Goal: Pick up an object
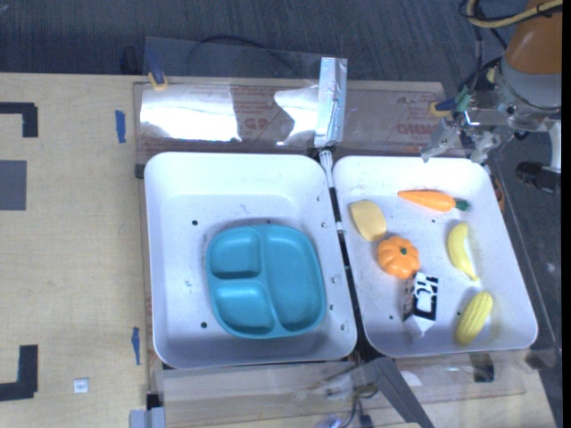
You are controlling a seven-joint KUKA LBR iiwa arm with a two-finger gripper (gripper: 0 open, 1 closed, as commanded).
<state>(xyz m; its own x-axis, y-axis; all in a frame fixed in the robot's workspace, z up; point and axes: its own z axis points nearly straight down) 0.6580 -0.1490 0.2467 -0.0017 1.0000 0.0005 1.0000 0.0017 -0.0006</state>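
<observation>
Gripper (457, 141): parked at the upper right, above the far rim of the right-hand shallow white bin (513, 239), below the grey arm's orange band (538, 47). Nothing lies between its fingers; whether they stand wide or narrow cannot be told at this blur.

Right bin, contents (candidates for the pick):
- orange plastic carrot with green tip (431, 201), lying crosswise near the far wall, closest to the gripper.
- pale yellow rounded block (368, 219), near the left wall.
- small orange pumpkin with green stem (398, 256), just below the block, central.
- yellow plastic banana (460, 250), lengthwise toward the right wall.
- black-and-white carton (421, 303), on its side, close under the pumpkin.
- yellow corn cob (474, 316), near the front right corner.

Left-hand shallow white bin (169, 239): holds a blue three-compartment plastic tray (265, 279), likely a set-down place.

Clearance, as a judgement: carrot and banana have open floor around them; pumpkin, block and carton crowd together; the cob sits near sloping walls, awkward for fingers.
</observation>
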